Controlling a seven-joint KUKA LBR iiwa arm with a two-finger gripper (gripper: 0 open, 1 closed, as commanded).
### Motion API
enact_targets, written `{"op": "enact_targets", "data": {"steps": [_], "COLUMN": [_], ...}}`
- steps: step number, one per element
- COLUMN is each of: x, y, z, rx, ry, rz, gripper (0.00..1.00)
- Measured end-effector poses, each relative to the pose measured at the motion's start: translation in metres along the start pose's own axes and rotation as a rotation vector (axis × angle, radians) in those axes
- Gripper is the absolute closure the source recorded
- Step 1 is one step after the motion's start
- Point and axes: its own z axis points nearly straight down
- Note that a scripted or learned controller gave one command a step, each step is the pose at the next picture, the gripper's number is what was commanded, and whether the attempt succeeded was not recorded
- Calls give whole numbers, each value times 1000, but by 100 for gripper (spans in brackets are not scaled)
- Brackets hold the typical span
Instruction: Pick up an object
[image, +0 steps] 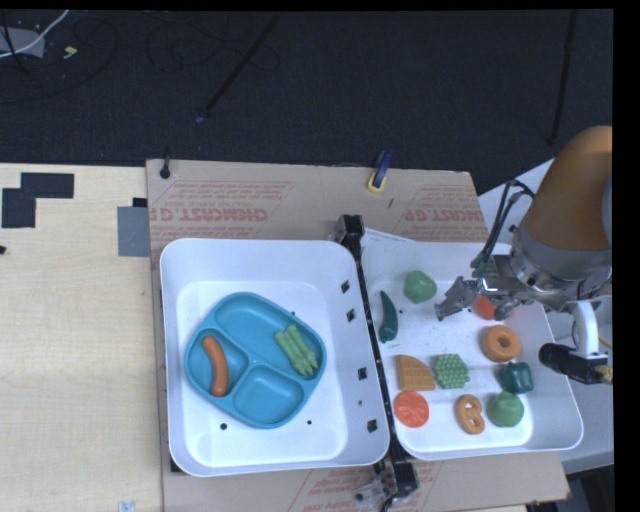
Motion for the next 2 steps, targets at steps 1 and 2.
{"op": "enact_targets", "data": {"steps": [1,2], "x": [7,4], "y": [-3,-8], "z": [45,108], "rx": [0,0], "ry": [0,0], "rz": [1,1], "gripper": [0,0]}}
